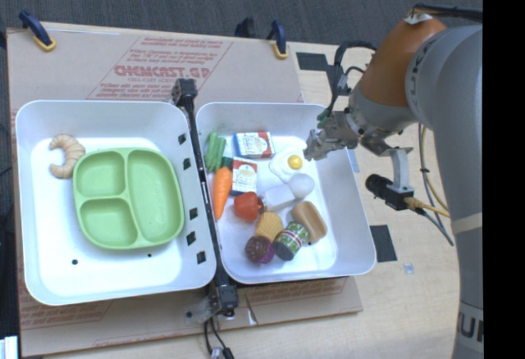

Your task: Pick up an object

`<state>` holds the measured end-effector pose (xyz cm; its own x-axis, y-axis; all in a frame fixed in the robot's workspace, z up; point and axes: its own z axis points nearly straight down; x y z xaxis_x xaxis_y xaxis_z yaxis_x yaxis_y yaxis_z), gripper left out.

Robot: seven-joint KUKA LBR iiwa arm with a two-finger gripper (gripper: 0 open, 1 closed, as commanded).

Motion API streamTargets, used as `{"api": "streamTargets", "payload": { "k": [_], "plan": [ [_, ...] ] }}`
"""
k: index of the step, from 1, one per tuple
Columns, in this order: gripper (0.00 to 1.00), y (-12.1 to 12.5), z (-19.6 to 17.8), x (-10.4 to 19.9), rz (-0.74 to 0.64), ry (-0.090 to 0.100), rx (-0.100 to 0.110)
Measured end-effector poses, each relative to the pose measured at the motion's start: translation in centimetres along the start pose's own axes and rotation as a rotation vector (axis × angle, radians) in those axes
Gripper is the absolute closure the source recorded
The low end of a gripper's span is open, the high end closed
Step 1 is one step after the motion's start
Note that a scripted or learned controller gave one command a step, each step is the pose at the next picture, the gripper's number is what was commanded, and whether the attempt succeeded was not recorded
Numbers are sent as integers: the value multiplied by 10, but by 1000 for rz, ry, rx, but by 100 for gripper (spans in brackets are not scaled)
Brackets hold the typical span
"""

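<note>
Target not fixed by the task; any item in the right bin (354,218) would serve. Pile sits toward that bin's centre and left: fried egg (287,165) nearest the gripper, a white piece (297,185) just below it, carrot (221,190) along the left wall, tomato (248,205), corn (269,225), hot dog bun (309,219), a small can (290,240), a dark round fruit (258,249), two small cartons (253,144) near the back. Items touch and overlap, so a clean single grasp looks awkward.

Gripper (317,146) hangs over the right bin's upper right, beside the egg, carrying nothing visible. Whether its fingers are apart or together: cannot tell.

Left bin (41,259) holds a green divided plate (128,197) and a croissant (66,154) beside it. Both bins rest on cardboard on the tabletop (410,300).
</note>
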<state>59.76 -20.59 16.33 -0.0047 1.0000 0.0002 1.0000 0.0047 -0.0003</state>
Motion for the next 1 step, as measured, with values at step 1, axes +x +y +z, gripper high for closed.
{"api": "streamTargets", "payload": {
  "k": [1],
  "plan": [
    [100, -36, -39, -5, 0, 1, 1]
  ]
}}
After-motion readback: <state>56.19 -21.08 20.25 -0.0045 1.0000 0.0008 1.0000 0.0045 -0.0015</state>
